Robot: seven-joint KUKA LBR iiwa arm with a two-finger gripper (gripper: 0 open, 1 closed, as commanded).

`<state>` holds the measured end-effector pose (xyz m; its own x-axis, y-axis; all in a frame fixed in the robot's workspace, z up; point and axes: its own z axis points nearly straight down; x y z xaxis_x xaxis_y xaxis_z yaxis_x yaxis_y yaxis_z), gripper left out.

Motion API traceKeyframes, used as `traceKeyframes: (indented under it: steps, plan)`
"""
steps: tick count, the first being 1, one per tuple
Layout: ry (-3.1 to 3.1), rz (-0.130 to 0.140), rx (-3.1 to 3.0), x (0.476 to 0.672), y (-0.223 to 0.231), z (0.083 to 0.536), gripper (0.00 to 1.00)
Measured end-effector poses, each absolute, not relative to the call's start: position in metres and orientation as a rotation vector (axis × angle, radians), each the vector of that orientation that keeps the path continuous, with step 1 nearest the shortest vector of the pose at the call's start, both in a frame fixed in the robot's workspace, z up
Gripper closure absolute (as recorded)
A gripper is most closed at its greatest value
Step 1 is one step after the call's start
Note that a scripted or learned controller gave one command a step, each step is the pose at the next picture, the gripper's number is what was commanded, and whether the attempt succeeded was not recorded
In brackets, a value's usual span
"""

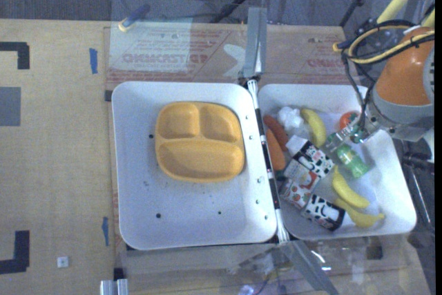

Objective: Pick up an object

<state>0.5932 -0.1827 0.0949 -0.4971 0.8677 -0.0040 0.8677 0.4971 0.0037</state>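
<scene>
The right bin [400, 169] holds a heap of objects. Among them are a small yellow banana [315, 125], an orange carrot-shaped piece [275, 146], a printed carton [304, 173], a black-and-white carton [324, 211], a green bottle [353, 164] and two more bananas [351, 193] [366, 218]. A red-orange item [347, 121] lies at the bin's back. My gripper [353, 134] hangs low over the bin's right half, just above the green bottle and beside the red-orange item. The arm's orange band [406, 79] rises behind it.
The left bin [138, 204] carries a yellow divided plate [200, 140] near its centre. A metal divider rail [262, 148] separates the bins. Yellow and black cables [376, 38] loop beside the arm at the upper right.
</scene>
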Motion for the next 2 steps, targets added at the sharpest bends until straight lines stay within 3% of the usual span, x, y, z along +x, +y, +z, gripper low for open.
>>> traceKeyframes:
  steps: [1,2]
  plan:
    - [2.773,-0.001,1.474,0.591,-0.174,0.149,1.00]
    - [2.738,-0.001,1.539,0.638,-0.140,0.200,1.00]
